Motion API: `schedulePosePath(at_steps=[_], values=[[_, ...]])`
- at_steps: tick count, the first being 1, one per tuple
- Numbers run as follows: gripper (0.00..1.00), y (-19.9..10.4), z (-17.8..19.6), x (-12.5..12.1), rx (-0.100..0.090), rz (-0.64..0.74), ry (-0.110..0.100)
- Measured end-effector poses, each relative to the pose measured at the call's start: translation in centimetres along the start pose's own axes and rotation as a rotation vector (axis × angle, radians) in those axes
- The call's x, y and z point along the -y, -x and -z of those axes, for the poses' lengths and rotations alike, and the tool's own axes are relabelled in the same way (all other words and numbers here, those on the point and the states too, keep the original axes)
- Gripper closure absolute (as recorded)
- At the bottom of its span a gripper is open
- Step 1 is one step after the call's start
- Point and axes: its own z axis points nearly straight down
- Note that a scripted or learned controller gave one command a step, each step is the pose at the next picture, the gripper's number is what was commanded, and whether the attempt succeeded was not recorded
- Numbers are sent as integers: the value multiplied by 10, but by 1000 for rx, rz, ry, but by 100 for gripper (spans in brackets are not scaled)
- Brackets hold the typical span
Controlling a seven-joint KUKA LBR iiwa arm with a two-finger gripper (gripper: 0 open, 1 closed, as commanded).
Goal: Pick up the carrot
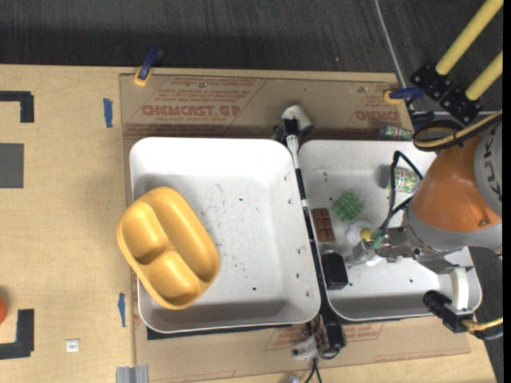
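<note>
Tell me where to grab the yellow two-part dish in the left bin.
Probably its thin raised rim on the side facing the bin's middle, coming straight down: the yellow dish looks too wide to span, and its far side overhangs the left bin edge.

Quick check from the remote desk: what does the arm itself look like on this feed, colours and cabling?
The grey KUKA arm has a broad orange band above the wrist. Black cables loop beside it toward the metallic two-finger gripper, and a white fitting sits near the black connector below.
</note>
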Motion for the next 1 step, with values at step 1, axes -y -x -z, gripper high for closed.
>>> schedulePosePath(at_steps=[1], values=[[0, -44, 109, -52, -4, -70, -8]])
